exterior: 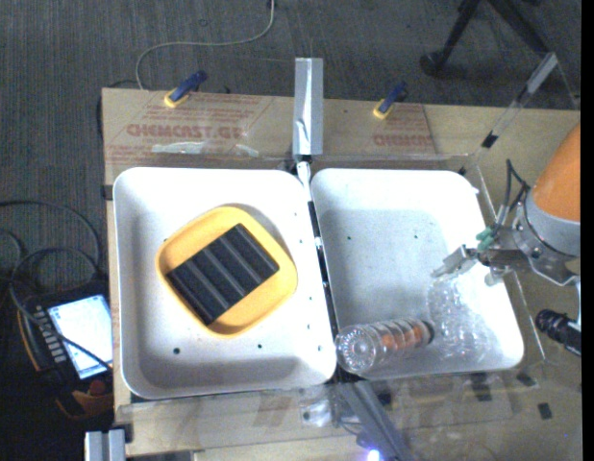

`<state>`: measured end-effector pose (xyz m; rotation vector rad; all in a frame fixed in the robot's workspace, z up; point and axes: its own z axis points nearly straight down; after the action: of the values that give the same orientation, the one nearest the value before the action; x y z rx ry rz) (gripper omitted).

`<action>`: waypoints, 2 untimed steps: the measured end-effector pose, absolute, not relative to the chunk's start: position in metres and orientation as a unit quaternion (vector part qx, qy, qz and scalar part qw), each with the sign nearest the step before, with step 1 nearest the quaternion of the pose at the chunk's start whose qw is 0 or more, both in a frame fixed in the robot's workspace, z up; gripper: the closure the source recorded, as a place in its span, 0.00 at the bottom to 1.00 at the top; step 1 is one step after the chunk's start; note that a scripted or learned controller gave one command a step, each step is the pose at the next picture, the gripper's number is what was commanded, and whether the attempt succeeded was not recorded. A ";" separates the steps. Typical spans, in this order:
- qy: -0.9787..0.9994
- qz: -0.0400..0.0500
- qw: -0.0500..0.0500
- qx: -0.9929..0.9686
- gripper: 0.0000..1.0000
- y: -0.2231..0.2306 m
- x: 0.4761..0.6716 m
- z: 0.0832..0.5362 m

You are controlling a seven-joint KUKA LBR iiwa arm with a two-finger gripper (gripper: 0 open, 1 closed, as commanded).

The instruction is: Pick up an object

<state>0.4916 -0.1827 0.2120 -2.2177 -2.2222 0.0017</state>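
Observation:
A yellow block with a black ribbed top lies in the middle of the left bin. In the right bin, a clear bottle with orange contents lies on its side along the front wall. A crumpled clear plastic piece sits just right of it, near the front right corner. My gripper hangs over the right bin's right side, just above the crumpled plastic. The view does not show anything held in it.
The arm's orange band stands at the right edge. Blue and yellow clamps hold a cardboard sheet behind the bins. A metal bar runs back from the seam between them. A device with a lit screen lies left of the bench.

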 end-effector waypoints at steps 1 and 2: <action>-0.762 -0.005 -0.005 -0.647 0.00 -0.200 0.490 0.099; -0.682 0.001 0.001 -0.731 0.00 -0.199 0.551 0.136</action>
<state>0.5505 -0.1994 0.1359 -2.2968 -2.1417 0.0018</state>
